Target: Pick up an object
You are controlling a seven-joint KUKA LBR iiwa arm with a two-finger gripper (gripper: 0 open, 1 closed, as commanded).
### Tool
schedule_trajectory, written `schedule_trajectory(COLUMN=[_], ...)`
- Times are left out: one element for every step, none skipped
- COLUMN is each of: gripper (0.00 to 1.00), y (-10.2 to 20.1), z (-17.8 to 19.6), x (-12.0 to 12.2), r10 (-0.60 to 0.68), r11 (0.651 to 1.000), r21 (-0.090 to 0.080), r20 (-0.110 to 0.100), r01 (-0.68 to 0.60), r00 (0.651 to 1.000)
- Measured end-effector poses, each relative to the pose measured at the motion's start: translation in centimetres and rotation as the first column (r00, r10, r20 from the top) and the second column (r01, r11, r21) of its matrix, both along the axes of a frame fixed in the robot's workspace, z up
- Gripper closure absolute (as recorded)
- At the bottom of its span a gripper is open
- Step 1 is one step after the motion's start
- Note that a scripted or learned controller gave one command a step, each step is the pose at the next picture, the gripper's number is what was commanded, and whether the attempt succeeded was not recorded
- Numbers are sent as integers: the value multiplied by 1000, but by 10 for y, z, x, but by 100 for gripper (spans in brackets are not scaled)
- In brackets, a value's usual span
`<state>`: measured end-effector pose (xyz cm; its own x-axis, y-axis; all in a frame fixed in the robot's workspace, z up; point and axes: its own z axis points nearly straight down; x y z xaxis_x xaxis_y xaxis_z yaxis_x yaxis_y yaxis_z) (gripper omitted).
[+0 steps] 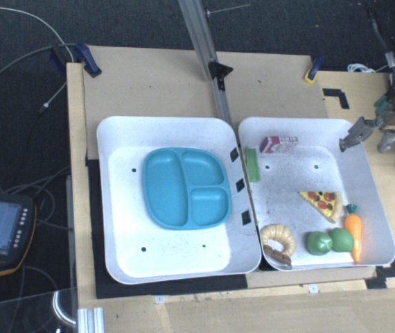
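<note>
The gripper hung at the bench's right edge, just outside the far right corner of the right bin, with its two grey fingers spread apart and nothing between them; one fingertip reached over the bin's rim. Inside that bin, a small pink carton lay against the far wall and a green block against the left wall. A toy pizza slice lay right of centre, and along the near edge sat a ring-shaped pastry, a green toy vegetable and an orange carrot in the near right corner. The left bin carried a blue divided plate at its centre.
</note>
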<state>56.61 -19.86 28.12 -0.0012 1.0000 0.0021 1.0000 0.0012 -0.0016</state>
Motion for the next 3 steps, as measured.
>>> schedule_trajectory(gripper=[0,0,0], y=[0,11,12], z=[0,-54,-97], x=[0,2,5], r10=[0,1,-1], r11=[1000,1000,1000], r21=[0,1,0], r20=[0,-5,-5], r01=[0,-1,1], r00=[1000,1000,1000])
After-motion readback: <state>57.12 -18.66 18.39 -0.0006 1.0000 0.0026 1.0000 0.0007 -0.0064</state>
